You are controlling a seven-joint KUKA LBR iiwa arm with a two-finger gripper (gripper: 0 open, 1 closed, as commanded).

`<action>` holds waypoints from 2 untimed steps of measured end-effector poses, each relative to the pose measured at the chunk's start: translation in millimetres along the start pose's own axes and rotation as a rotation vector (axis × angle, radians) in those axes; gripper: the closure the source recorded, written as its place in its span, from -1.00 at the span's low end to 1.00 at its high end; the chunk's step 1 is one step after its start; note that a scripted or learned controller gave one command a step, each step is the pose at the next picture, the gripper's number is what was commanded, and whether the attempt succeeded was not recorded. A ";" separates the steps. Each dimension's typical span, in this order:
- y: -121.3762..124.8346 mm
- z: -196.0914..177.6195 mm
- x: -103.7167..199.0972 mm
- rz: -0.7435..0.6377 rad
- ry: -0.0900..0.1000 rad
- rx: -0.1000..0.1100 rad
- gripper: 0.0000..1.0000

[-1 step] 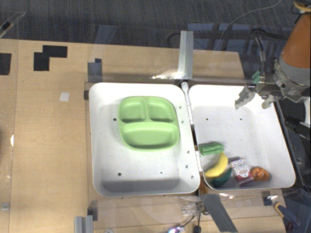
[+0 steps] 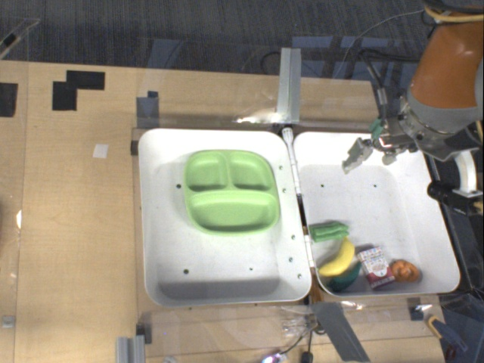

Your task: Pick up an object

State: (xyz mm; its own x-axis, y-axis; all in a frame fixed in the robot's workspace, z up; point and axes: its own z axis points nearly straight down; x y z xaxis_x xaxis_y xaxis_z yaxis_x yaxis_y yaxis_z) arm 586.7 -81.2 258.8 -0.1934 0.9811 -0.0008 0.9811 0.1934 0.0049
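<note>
The grey arm with its orange band (image 2: 452,59) comes in from the right and hangs over the far part of the right bin (image 2: 393,195). Its tool (image 2: 370,151) sits above the bin's bare white floor, near the back wall; whether its two prongs are apart or together cannot be told from this slant, and nothing shows between them.

The things to be picked lie in a cluster at the near end of the same bin, well apart from the tool — toward the viewer and a little left of it. A green pepper-like piece (image 2: 328,231) lies against the bin's left wall. Just in front of it a yellow banana (image 2: 339,258) curves over a dark green round object (image 2: 347,277), touching it. Beside these to the right stands a small red-and-white carton (image 2: 374,266), tilted, and just beyond it an orange, roundish fruit-like object (image 2: 406,271) rests near the front wall.

The left bin (image 2: 162,225) holds a light green divided plate (image 2: 230,190) — two small compartments at the back, one long one in front — lying flat near the bin's middle. A metal divider post (image 2: 290,82) rises at the back between the two bins. The wooden bench (image 2: 68,225) around them carries black square markings (image 2: 77,88) at its far left.
</note>
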 end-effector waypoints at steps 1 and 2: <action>45.7 -28.4 -31.5 0.275 -0.001 -0.002 -1.00; 5.4 69.7 -30.9 0.071 0.000 0.001 -1.00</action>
State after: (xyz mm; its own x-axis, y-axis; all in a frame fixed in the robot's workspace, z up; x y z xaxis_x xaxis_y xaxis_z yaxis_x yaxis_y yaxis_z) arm 598.3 -110.5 189.2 -0.1228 0.9924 -0.0007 0.9924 0.1228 0.0039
